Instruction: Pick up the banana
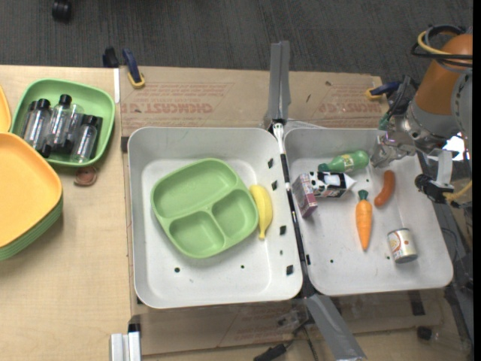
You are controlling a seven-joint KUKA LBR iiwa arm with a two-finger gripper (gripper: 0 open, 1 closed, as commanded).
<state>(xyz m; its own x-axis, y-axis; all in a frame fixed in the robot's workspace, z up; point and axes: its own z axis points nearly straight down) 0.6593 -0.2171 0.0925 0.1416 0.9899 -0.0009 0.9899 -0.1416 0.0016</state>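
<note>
left bin — green plate, banana

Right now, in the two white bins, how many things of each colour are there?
Green: 2, the divided plate and the bottle
Yellow: 1, the banana
Orange: 1, the carrot
Red-orange: 1, the sausage
Pink: 1, the small carton
Black and white: 1, the cow-print carton
Pale: 1, the can
Total: 8

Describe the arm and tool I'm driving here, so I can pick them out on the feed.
The arm is grey with a broad orange band above the wrist and a yellow cable looped over its top. Its wrist is bare silvery metal, ending in a small metallic tool; dark fittings hang just to the right.
</note>
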